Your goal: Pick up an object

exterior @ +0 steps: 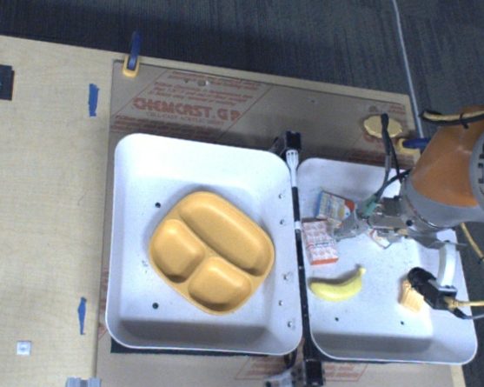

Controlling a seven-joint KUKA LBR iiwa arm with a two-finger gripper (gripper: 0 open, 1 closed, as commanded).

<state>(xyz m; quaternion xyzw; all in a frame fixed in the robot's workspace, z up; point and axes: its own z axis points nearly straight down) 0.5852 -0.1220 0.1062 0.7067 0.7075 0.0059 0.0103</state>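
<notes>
Two bins on the bench, and the gripper hangs low in the right bin, right by a printed packet. Looks like the approach step; next it must settle onto one item. Its pincer state, I cannot tell. Count: one banana, two packets, one yellow tray in the left bin.

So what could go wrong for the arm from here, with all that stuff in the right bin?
The gripper sits low beside the small packets, which lie close together near the bin's dividing wall; it might catch two at once or pinch against the wall. The banana is curved and smooth, so it could slip. The cables trailing over the right bin could snag the yellow piece nearby.
</notes>
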